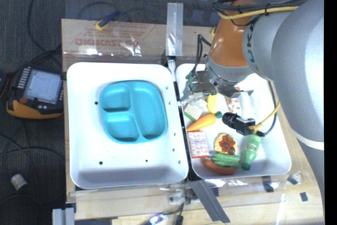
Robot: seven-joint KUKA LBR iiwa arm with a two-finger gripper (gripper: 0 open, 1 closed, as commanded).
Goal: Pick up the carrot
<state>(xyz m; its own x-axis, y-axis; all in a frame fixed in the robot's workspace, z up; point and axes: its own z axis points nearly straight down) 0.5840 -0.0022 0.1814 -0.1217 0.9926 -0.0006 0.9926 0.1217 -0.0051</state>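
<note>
Nothing is lifted yet, I judge: the tapered orange plastic carrot (202, 122) lies by the right white bin's (281, 163) left wall; the gripper (202, 87) hovers near, grip possibly unclear.

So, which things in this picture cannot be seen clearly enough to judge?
- Gripper: in the camera view the wrist covers it, so its state is unclear.
- Carrot: its upper end runs under the arm's black part.
- Flat packets: print too small to read.
- Red item: green vegetable lies over it.
</note>
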